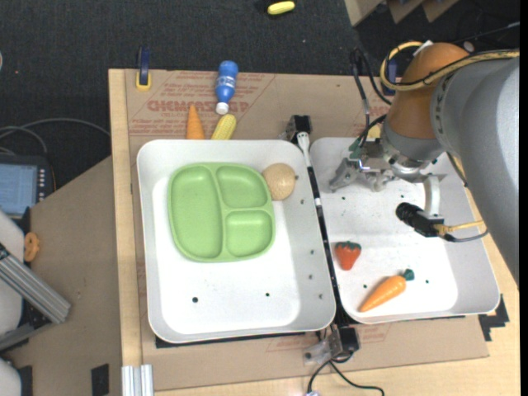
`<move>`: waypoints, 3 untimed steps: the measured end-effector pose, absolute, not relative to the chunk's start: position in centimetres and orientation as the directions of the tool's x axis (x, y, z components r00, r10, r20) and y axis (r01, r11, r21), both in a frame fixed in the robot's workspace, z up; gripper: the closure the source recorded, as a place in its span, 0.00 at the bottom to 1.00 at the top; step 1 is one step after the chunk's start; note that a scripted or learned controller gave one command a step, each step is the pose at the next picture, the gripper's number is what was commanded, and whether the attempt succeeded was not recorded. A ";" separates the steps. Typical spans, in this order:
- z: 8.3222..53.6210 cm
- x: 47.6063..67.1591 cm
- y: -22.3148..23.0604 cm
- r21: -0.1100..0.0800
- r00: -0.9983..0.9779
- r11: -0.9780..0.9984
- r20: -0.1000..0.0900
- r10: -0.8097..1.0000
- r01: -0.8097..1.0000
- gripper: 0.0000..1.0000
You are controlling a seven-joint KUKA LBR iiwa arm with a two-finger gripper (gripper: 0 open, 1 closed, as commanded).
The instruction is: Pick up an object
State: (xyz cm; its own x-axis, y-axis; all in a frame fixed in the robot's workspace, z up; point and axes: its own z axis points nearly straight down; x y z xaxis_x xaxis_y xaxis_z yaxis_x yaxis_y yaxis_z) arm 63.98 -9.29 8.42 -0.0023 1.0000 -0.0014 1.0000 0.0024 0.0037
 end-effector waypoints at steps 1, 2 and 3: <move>8.5 56.9 -17.5 -0.007 0.008 -0.008 0.000 1.000 1.000 0.00; 8.5 60.3 -11.0 0.004 -0.007 0.007 0.000 1.000 1.000 0.00; 8.5 60.2 -11.4 0.002 0.000 0.000 -0.001 1.000 1.000 0.00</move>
